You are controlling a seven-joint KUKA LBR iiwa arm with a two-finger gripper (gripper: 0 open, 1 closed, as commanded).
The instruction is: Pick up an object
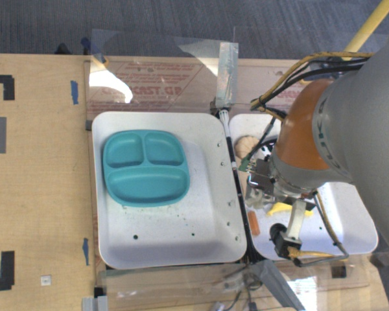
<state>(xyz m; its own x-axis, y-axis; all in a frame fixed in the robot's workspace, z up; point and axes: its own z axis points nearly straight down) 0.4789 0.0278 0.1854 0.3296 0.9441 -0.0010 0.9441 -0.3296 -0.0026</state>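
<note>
Camera view: left bin (211,193) holds a teal divided plate (146,167), three compartments, lying flat toward the bin's upper left corner; a few dark specks on the bin floor below it. Right bin (360,229) is largely covered by the arm (340,118), grey with orange band, reaching in from the right. Tool (272,190) is down over the right bin's left part, near the divider between bins; cannot tell its state, wrist and cables block it. Candidate objects in the right bin: a tan rounded object (245,145) near the upper left corner, just above the tool; a small orange stick-like item (253,223) beside the left wall; a yellow piece (280,207) just below the tool, partly hidden. Black-and-white part (282,236) with cable hangs lower down. Nothing visibly lifted. Both bins sit on a cardboard-covered surface (39,173) with blue tape marks.
</note>
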